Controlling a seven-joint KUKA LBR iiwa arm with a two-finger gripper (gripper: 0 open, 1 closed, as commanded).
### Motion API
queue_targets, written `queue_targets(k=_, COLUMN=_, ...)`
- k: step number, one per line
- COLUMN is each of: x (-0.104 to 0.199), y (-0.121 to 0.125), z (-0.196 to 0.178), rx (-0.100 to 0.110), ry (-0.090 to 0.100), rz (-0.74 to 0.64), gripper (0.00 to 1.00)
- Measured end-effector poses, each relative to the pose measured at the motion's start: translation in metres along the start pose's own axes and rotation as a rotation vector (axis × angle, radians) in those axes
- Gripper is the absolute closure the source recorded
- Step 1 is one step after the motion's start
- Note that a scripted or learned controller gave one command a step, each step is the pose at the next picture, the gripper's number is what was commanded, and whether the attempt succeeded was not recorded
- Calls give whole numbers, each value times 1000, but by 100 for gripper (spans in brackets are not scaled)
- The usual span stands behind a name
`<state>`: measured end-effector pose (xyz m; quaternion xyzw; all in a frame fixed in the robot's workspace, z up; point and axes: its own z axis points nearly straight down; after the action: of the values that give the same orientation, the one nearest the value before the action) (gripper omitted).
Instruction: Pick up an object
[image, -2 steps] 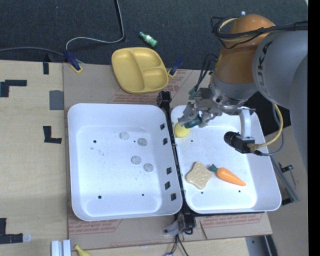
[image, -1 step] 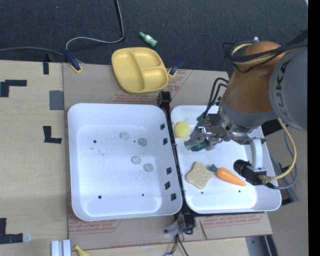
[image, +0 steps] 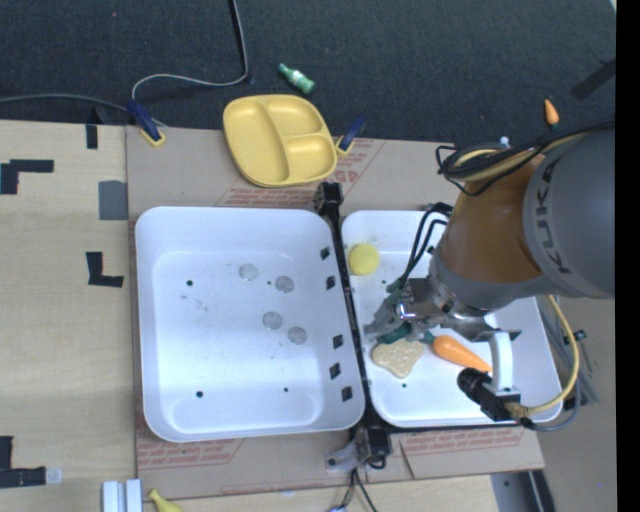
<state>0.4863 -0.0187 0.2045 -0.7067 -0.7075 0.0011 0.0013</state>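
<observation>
Over the right bin (image: 530, 395), gripper (image: 395, 318) hangs just above a beige cracker (image: 397, 358), carrot (image: 460, 351) beside; jaw state cannot be told. Crowding may spoil a grasp.

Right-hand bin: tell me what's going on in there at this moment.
The grey KUKA arm with the orange band reaches down into the right shallow white bin, its gripper low over the contents. Just below the gripper lies a flat beige bread-shaped piece, with an orange carrot-shaped toy beside it and a small yellow ball nearer the far wall. Nothing is visibly held between the fingers. A yellow divided plate sits on the bench behind the bins.
</observation>
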Motion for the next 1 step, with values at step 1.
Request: queue_targets(k=1, x=10, y=6, z=-38, rx=-3, ry=0, rz=0, gripper=100)
